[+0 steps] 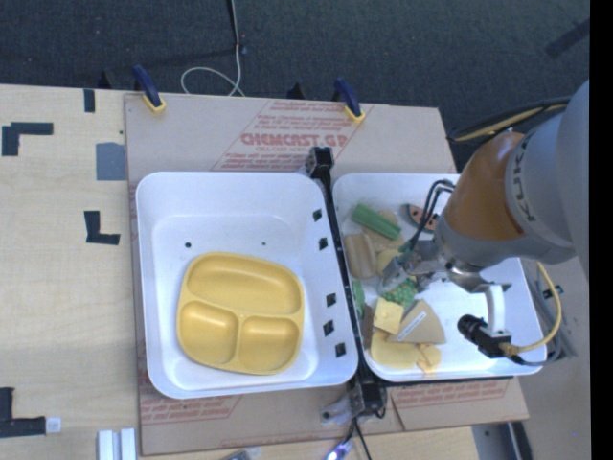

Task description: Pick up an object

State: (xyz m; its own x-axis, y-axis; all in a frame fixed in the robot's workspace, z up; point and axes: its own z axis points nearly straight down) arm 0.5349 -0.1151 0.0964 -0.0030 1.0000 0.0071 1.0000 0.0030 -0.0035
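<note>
The right bin (498,357) holds a heap of small items: a green block (374,221) at the back, tan pieces (362,253) beside it, a yellow block (388,314), a tan wedge (421,326) and yellow pieces (395,355) at the front. My gripper (406,268) reaches down into the middle of this heap, among green and yellow pieces. The grey wrist with its orange band (484,195) hangs over the bin's right half and hides what lies beneath it.
The left bin (163,209) carries a yellow three-compartment tray (239,311). A black divider (333,257) runs between the bins. Two blue clamps (147,88) hold the cardboard at the back. A cable loops near the arm's base (488,338).
</note>
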